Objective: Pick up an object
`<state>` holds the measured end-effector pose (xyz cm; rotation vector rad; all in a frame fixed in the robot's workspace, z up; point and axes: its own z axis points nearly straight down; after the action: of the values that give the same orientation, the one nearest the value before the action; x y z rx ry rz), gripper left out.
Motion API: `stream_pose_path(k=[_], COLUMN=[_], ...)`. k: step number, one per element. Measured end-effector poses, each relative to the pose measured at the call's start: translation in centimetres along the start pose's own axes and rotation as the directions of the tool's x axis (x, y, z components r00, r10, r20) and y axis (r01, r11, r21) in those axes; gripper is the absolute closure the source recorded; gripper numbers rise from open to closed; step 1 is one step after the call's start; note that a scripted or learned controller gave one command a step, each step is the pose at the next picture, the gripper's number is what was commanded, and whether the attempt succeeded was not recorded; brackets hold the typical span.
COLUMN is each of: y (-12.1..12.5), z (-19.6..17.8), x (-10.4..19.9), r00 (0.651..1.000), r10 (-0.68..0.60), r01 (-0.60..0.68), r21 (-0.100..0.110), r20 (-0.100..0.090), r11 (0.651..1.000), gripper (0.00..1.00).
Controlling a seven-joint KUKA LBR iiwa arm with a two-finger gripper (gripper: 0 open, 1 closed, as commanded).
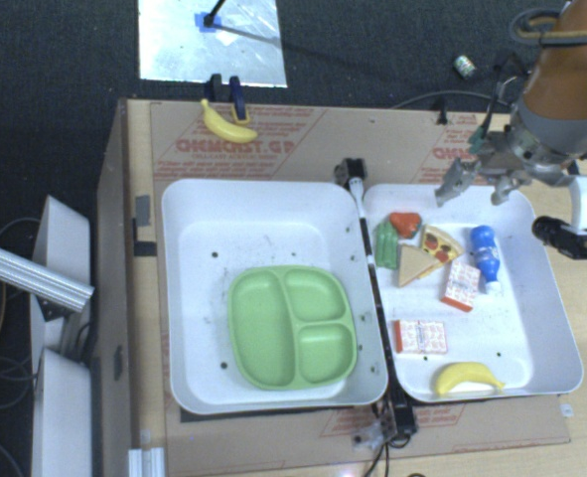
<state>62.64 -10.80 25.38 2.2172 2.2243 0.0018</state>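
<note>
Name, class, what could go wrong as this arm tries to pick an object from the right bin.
1. The pizza slice, the red piece and the green piece lie crowded together, so a grasp may catch two things or push one aside.
2. The gripper, fingers spread, hangs over the right bin's far rim and could strike it coming down.
3. The flat carton offers little to grip.

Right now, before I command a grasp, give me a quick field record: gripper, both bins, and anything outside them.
gripper: open, above the right bin's far edge, holding nothing
left bin: green divided plate
right bin: banana, blue bottle, pizza slice toy, two red-and-white cartons, green and orange pieces at the far left corner
outside bins: second banana on the cardboard
</note>
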Motion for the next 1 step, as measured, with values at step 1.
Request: stream_pose_path(k=[1], y=[3.1], z=[6.72], x=[1.51], r00=[1.0], r10=[-0.002], r01=[0.002], r21=[0.001], r20=[0.0], r11=[1.0], gripper=[0.0])
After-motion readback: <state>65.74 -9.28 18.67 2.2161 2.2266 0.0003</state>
